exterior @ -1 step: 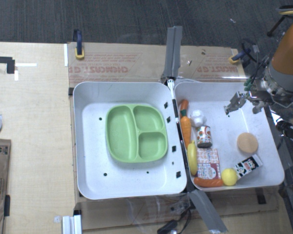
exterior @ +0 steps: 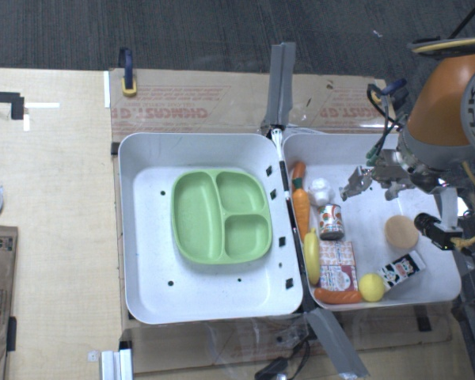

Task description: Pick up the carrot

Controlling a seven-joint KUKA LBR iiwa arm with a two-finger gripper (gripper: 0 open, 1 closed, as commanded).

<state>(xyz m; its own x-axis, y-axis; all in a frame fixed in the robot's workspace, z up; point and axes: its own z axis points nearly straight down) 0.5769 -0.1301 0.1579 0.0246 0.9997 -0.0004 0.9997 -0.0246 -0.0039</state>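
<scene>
surface (exterior: 47, 157): wooden, carrying two white bins side by side.
left bin (exterior: 134, 236): holding a green divided plate (exterior: 221, 214) in its middle.
right bin (exterior: 364, 153): holding the clutter, most of it packed along the left wall.
arm (exterior: 451, 109): reaching in over the right bin's far right corner, orange band showing above the wrist.
gripper (exterior: 372, 182): hanging over the bin's far middle, tilted toward the left wall; fingers blurring into the metal, cannot tell wide or narrow; nothing seen between them.
carrot (exterior: 301, 208): lying against the right bin's left wall, long axis running along that wall, far to near. Sitting left of the gripper and slightly nearer the front edge.
neighbours: small can (exterior: 330, 222) just beside the carrot on its right, yellow banana-like piece (exterior: 311, 257) at its near end, white lump (exterior: 319, 188) near its far end.
next move, judged: shifting left, aligning fingers across the carrot's long axis; wall and can crowding the grasp.
</scene>
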